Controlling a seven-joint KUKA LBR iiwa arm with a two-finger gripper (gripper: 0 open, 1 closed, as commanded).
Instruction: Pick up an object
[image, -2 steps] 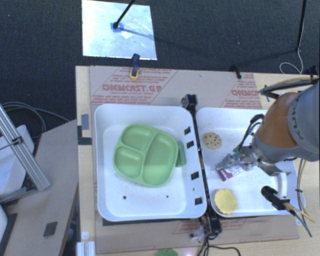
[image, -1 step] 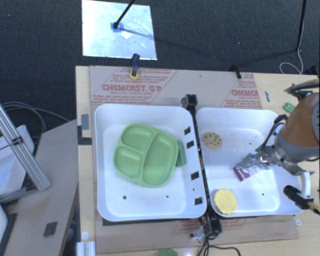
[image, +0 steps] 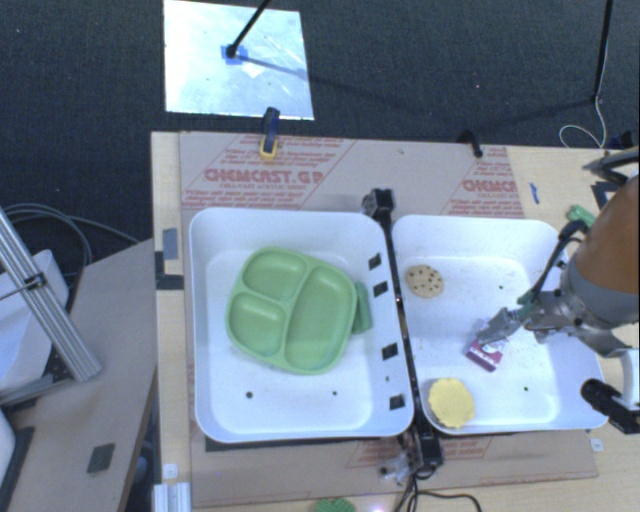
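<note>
In the right bin lie three small things: a round speckled cookie near the back left, a yellow round piece at the front left corner, and a small purple and red packet in the middle. My gripper reaches in from the right and hangs just above the packet's upper edge, low over the bin floor. The packet lies flat on the floor. The grey arm with its orange band rises at the right edge of the bin.
The left bin holds a green divided plate, tilted slightly, with a green scrap at its right side. A black-clipped divider runs between the bins. Cables and a clamp lie on the bench behind.
</note>
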